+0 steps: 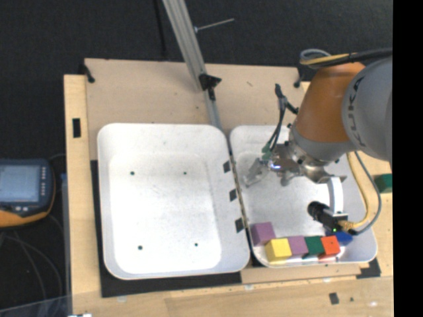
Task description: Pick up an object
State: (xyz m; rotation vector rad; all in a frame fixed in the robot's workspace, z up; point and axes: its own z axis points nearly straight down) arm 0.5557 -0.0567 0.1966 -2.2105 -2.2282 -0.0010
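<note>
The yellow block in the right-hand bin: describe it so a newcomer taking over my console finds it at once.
Start at the right white bin, the one the grey and orange arm reaches over, and look along its near edge, where small blocks lie clustered. The yellow cube is at the left of that cluster, just below a purple block; it is the only yellow one.

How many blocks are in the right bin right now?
5, clustered along the near edge: purple block, yellow block, a second purple block, green block, orange block. The arm may hide others.
</note>
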